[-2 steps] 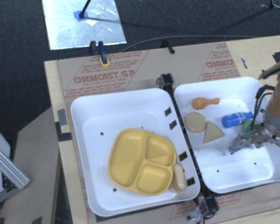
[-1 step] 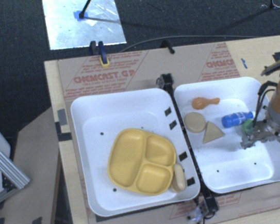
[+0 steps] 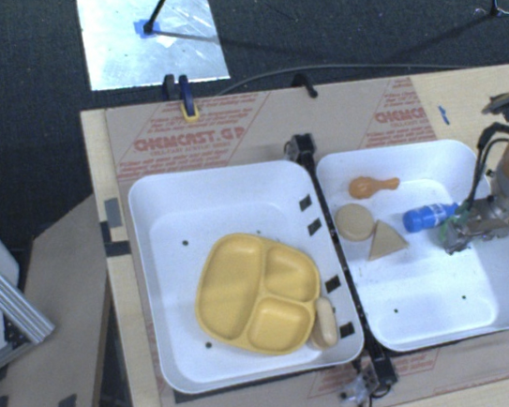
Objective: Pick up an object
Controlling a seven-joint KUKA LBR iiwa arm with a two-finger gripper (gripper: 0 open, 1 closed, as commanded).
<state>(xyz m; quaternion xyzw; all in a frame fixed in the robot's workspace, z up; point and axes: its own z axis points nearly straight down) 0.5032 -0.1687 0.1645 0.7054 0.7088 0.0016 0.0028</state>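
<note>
Gripper (image 3: 456, 236) sits low at the right bin's (image 3: 443, 326) right edge; whether it grips anything I cannot tell. Just beside it lies a blue bottle (image 3: 429, 216), with a tan wedge (image 3: 386, 241), round disc (image 3: 354, 222) and orange spoon (image 3: 371, 186) toward the bin's left edge. My left bin (image 3: 172, 220) carries a yellow divided tray (image 3: 258, 292).

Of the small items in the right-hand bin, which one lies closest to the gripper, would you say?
The blue bottle, lying just left of the gripper; the orange spoon, round disc and tan wedge sit farther left.
</note>
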